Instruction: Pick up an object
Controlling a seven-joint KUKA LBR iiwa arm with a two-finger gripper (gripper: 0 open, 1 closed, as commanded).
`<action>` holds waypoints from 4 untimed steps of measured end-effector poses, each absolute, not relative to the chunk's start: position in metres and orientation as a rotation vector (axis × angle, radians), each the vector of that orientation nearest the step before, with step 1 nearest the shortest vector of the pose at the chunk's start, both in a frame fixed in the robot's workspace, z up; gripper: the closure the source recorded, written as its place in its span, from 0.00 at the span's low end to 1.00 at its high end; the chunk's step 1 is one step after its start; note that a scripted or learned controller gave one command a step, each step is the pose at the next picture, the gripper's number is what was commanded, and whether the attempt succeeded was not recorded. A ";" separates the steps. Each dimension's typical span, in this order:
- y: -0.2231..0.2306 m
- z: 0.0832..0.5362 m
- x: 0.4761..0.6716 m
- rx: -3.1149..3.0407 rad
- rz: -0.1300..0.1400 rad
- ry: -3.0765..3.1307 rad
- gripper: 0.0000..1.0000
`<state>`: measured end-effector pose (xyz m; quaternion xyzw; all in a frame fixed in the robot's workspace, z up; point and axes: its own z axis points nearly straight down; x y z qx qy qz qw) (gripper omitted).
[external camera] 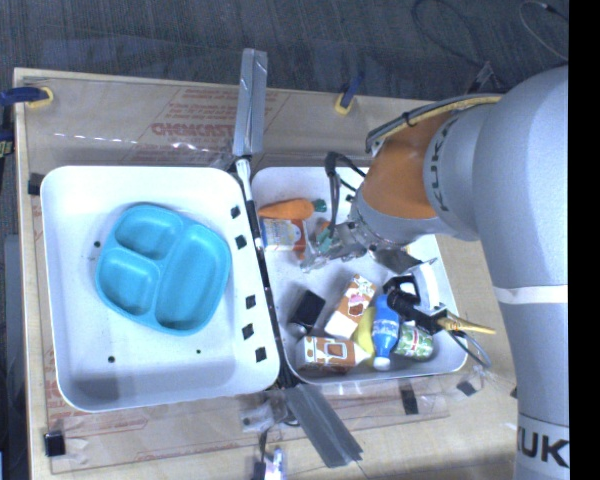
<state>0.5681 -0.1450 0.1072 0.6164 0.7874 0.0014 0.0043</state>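
My gripper (pixel 323 244) is down in the upper part of the right bin (pixel 442 286), under the orange band of the wrist. It hovers close to a small red and teal item (pixel 324 232) and just right of a clear packet (pixel 278 233). An orange carrot-shaped toy (pixel 286 209) lies at the bin's far left corner. Nearer the front lie a black block (pixel 306 309), a colourful carton (pixel 356 295), a blue bottle (pixel 384 330), a green can (pixel 414 342) and a brown box (pixel 325 353). The wrist hides what is directly beneath it.
The left bin (pixel 70 268) holds a blue three-compartment tray (pixel 164 266). A raised divider (pixel 252 258) with black clips separates the two bins. The arm's grey body (pixel 525 218) covers the right side of the bench. Cables (pixel 420 303) trail over the right bin's front.
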 end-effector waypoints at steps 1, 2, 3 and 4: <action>-0.145 0.107 0.568 1.930 0.004 2.467 0.00; -0.150 0.092 0.614 2.023 -0.002 2.406 0.00; -0.150 0.102 0.614 2.016 -0.006 2.413 1.00; -0.071 0.201 0.652 2.029 -0.001 2.400 1.00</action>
